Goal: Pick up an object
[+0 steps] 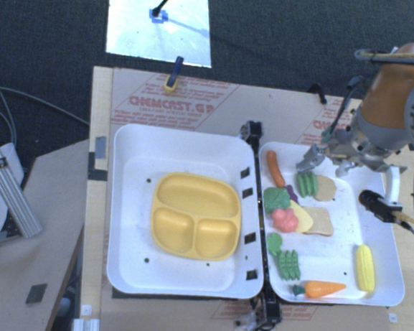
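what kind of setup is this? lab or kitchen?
Most likely a robot lab test bench, not a kitchen: the arm reaches over two white bins, the food is toy plastic, like the corn, and loose cables trail nearby.

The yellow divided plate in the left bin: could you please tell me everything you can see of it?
The yellow divided plate is a rounded-rectangle tray of what looks like smooth, matte plastic, uniformly yellow. Raised ridges split it into three compartments: one wide section along its far side and two smaller ones along its near side. It lies flat and upright on the floor of the left bin, roughly central, turned slightly askew to the bin's walls. It touches the bin floor alone, and I see no food in its compartments.
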Controlling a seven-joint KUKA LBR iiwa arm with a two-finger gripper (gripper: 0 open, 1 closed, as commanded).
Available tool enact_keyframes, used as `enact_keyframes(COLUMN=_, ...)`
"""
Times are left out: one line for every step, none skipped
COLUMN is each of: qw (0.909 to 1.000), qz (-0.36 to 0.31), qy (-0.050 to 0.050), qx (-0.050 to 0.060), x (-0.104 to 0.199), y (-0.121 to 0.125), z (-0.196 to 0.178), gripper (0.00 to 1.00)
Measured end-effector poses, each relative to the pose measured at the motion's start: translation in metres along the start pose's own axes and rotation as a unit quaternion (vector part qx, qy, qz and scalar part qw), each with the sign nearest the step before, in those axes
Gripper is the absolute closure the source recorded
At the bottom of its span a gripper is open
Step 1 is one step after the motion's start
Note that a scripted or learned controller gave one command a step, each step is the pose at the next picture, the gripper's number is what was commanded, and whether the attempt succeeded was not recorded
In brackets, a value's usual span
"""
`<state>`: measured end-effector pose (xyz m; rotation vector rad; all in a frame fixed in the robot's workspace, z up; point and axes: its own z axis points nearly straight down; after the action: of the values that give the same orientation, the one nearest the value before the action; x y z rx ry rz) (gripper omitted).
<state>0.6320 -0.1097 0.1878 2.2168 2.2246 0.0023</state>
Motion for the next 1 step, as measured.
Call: enact_keyframes(qw=1.0000, qz=0.004, qy=0.000, qx=0.006, x=-0.0341, y=-0.0598, z=0.0878, gripper=0.00)
